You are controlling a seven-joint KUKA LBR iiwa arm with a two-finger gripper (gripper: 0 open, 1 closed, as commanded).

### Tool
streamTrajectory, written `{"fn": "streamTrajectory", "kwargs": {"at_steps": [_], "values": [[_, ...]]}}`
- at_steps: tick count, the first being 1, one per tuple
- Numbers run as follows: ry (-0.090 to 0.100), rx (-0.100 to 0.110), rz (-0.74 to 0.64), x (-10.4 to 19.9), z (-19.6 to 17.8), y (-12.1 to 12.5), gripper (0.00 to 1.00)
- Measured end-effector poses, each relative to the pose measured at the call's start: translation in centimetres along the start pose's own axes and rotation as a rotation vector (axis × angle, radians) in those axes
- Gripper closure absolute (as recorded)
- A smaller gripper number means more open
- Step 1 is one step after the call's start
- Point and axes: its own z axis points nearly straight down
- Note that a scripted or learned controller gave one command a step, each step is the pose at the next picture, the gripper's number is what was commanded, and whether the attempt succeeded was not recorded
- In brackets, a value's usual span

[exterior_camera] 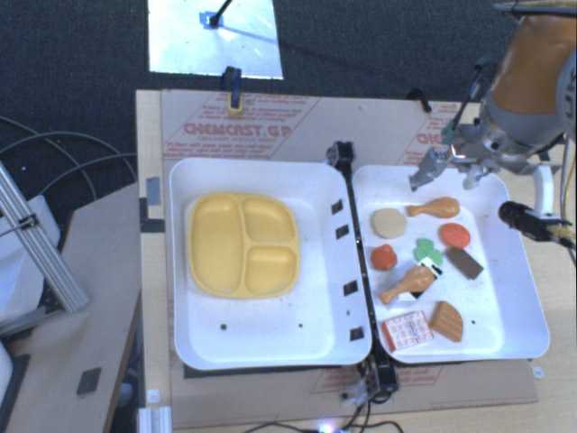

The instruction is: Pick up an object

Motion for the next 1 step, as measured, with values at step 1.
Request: {"fn": "streamTrajectory", "kwargs": {"at_steps": [1], "values": [[-0.001,0.003,0.007,-7.43,7.66,-0.49,0.0]]}}
